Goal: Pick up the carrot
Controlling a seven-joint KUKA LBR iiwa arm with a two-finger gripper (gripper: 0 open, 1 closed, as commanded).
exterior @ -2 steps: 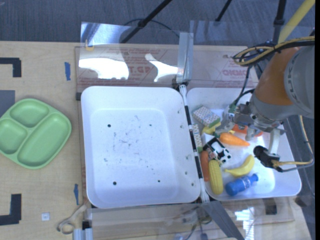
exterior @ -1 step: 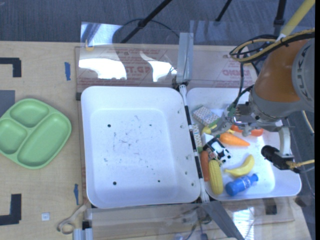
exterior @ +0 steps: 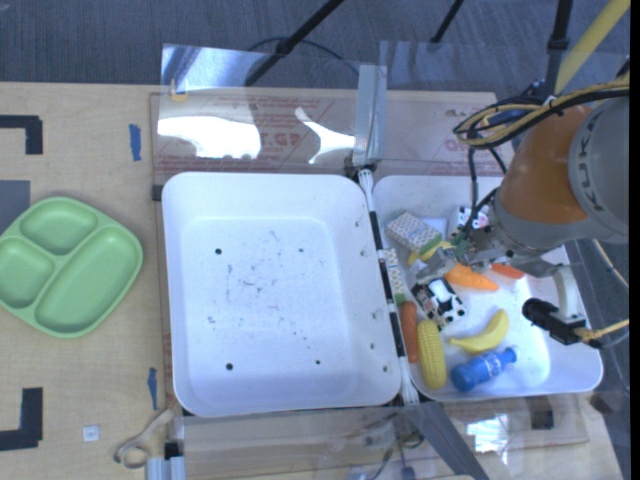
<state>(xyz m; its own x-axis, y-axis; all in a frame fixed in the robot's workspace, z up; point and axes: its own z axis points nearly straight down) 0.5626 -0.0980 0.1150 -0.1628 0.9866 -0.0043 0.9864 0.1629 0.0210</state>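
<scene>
Wooden desk, dark carpet behind, two white bins abutting. Claw low in the right bin, hidden under the wrist; cannot tell whether clenched or released. Just below it the carrot, long axis roughly left-right, thin end apparently pointing right. Toy cow near it, banana, corn cob and blue bottle farther out. Best approach: close across the carrot's width, mid-length, clear of the cow.

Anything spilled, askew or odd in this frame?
Nothing spilled or damaged. The toys, including the orange carrot, yellow banana, yellow corn cob and blue plastic bottle, lie jumbled inside the right white bin.
</scene>
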